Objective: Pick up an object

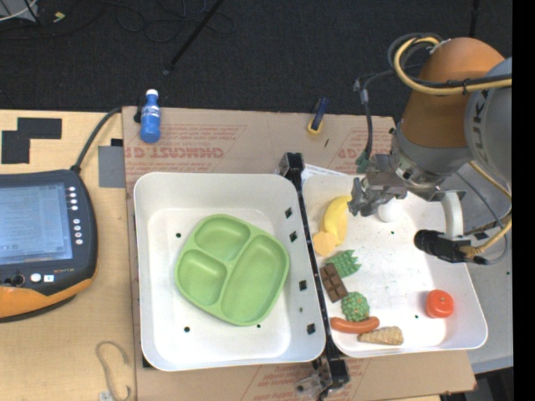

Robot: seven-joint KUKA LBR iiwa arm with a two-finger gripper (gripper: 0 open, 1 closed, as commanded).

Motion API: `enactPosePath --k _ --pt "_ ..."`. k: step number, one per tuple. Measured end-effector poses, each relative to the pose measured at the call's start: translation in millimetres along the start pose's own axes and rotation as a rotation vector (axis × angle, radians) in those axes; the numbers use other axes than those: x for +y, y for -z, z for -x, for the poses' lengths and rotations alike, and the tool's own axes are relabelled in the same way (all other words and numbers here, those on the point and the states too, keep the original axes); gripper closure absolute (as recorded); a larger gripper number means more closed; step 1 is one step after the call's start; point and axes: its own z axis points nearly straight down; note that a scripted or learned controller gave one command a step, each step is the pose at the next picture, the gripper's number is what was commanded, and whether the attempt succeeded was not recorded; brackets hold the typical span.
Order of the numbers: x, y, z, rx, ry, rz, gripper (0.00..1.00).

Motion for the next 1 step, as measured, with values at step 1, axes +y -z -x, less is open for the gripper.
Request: enactPosePath --k 1 --pt "6.1 -9.7 -50.2 -0.001 -0.001 -0.001 1.00"
